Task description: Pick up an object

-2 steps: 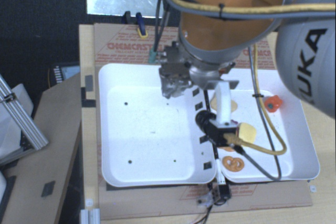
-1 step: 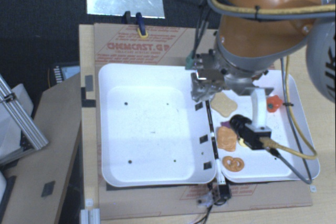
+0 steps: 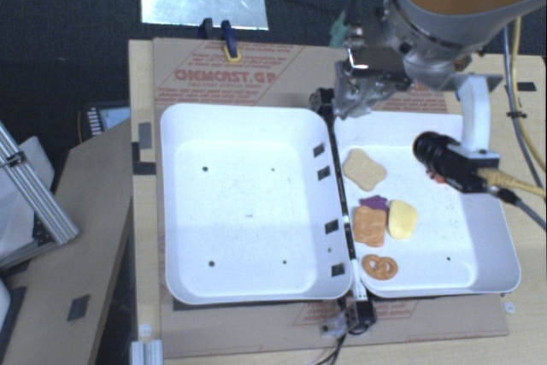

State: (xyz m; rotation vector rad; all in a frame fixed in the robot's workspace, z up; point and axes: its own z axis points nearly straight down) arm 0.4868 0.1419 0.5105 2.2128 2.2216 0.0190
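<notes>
The right bin (image 3: 479,261) holds several small toy foods near its left wall. A tan bread slice (image 3: 365,169) lies furthest back. Below it sit a purple piece (image 3: 373,203), an orange block (image 3: 369,226) and a yellow piece (image 3: 402,220) close together. A brown pretzel (image 3: 380,267) lies nearest the front. My gripper (image 3: 359,98) hangs above the back left corner of the right bin, beyond the bread slice, apart from all the pieces.
The left bin (image 3: 248,201) lies beside the right one, with black clips along the shared wall. A black cylindrical part with an orange cable (image 3: 453,160) juts over the right bin's back right. Cardboard (image 3: 226,73) lies under both bins.
</notes>
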